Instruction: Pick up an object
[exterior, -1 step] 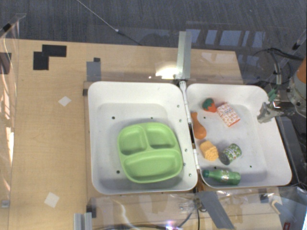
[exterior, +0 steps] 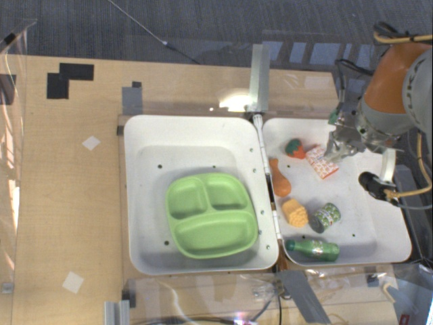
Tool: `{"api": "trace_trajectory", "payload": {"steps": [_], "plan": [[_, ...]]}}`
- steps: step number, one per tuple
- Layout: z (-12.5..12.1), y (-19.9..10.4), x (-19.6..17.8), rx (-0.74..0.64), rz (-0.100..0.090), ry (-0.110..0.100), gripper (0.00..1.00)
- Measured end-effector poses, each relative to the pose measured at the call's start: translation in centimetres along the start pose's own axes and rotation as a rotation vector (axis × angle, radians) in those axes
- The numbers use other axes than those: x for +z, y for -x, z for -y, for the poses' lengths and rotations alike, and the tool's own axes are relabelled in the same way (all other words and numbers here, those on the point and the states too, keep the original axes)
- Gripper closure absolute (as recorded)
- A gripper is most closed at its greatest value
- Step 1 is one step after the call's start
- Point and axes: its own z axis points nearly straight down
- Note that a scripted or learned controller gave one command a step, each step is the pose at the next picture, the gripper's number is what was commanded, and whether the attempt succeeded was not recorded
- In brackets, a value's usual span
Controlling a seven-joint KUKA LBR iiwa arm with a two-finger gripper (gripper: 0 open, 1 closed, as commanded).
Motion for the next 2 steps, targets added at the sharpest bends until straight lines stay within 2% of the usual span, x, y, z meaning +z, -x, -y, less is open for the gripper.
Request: {"api": "trace_trajectory", "payload": {"steps": [1, 2], "plan": [[-4.5, -1.7, 5.7, 0.174, 0.0, 0.015, 0.0], [1.4, -0.9, 6.0, 0.419, -0.012, 0.049, 0.0]]}}
